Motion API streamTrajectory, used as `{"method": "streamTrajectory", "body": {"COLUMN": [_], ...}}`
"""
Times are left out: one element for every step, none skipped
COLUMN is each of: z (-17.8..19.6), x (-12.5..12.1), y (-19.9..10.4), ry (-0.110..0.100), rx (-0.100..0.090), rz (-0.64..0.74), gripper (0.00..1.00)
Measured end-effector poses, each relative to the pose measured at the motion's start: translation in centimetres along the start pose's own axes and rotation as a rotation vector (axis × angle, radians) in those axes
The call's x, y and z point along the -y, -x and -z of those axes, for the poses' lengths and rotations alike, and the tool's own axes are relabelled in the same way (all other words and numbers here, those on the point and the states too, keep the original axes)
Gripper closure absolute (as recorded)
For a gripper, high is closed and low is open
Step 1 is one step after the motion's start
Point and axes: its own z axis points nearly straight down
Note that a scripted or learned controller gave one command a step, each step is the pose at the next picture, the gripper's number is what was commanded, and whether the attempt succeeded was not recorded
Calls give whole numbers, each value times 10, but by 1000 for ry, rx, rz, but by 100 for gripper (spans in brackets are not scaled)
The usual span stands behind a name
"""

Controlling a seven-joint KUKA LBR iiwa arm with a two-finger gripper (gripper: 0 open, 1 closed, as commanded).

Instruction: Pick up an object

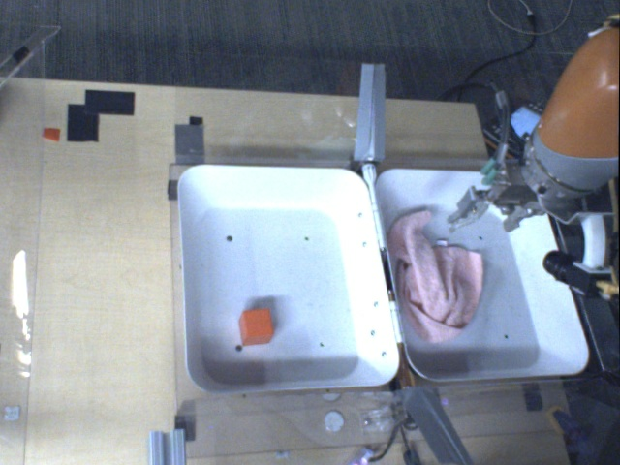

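Now the gripper (481,206) hangs above the right bin (557,356), fingers spread and holding nothing, poised just beside the pink cloth (436,279) crumpled below. That placement suggests the cloth is its target, not the orange block (257,326) in the left bin (208,260).

Hand (472,208) above pink cloth (438,277)
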Motion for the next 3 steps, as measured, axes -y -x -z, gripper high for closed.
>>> {"method": "streamTrajectory", "body": {"z": [-93, -154, -158], "x": [-10, 9, 72], "y": [22, 22, 24], "ry": [0, 9, 21], "rx": [0, 1, 3], "rz": [14, 33, 7], "gripper": [0, 0, 0]}}
